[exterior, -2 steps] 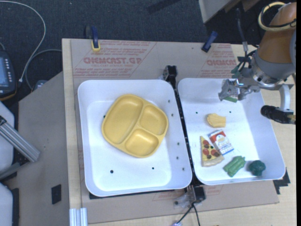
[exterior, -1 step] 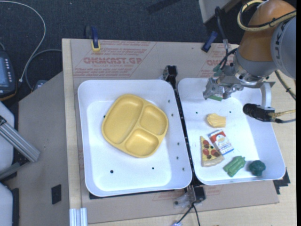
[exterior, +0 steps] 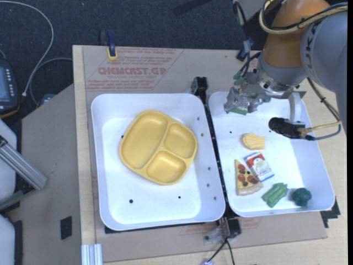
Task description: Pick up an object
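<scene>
The claw [exterior: 241, 104] hangs over the far end of the right bin [exterior: 314, 164], close to the rim that meets the left bin. Whether it is spread or pressed together cannot be told. A small green thing [exterior: 239, 110] shows at its tip, but it is unclear if it is held. Above the claw rises the grey arm with its orange band [exterior: 291, 26].

Just below and to the right of the claw lies a yellow ridged chip [exterior: 253, 142]. Farther down sit a pizza slice [exterior: 245, 177] and a small red and white carton [exterior: 259, 166], touching each other. Beyond them, near the bin's front edge, lie a green pod [exterior: 274, 194] and a dark green broccoli piece [exterior: 301, 196].

Well to the left of the claw, the left bin [exterior: 110, 203] holds a yellow divided plate [exterior: 158, 146].
</scene>
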You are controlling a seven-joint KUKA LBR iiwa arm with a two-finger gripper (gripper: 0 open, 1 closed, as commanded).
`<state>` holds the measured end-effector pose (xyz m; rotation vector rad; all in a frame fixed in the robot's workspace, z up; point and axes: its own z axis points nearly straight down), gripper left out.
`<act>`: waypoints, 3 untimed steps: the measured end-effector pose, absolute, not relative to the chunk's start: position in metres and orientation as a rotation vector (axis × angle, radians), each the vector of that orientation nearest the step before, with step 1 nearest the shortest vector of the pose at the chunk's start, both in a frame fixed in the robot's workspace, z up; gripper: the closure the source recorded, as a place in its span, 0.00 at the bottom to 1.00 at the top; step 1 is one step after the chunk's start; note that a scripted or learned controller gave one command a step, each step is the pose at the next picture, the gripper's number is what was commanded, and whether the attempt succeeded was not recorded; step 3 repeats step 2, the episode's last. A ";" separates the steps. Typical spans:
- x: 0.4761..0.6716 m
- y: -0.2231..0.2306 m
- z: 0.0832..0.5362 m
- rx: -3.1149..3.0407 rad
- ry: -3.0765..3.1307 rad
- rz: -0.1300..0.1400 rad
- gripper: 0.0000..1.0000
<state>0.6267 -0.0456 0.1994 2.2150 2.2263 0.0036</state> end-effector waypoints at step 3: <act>0.633 0.058 0.211 2.216 2.225 0.002 1.00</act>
